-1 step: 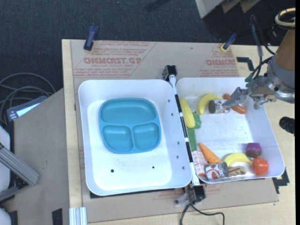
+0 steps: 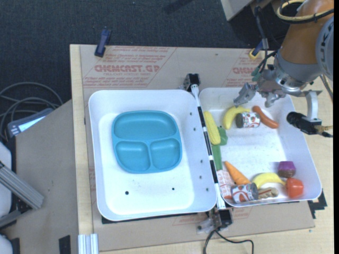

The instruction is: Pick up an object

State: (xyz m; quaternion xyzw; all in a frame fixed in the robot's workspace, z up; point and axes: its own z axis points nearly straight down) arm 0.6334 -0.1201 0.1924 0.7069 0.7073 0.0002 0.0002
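Hanging over the far edge of the right bin [image 2: 310, 157], the end effector [image 2: 259, 95] has its two fingers spread apart, with nothing between them. Its fingertips sit just above a small cluster of toy food at the far end of that bin: a yellow banana [image 2: 230, 116], a small dark can [image 2: 247, 120] lying on its side, and an orange-red sausage [image 2: 265, 117] just right of the can. Along the bin's left wall lies a corn cob [image 2: 212, 127] touching a green piece [image 2: 222, 137]. At the near end sit a carrot [image 2: 235, 173], a second banana [image 2: 267, 179], a red-and-white can [image 2: 244, 193] on its side, a purple block [image 2: 286, 169] and a red tomato [image 2: 294, 187], packed close together. The left bin [image 2: 100, 157] holds a blue divided tray [image 2: 146, 141] with three compartments. Both bins rest side by side on the brown worktop [image 2: 85, 78], which bears red lettering; a blue clip [image 2: 102, 42] sits at its far left corner.
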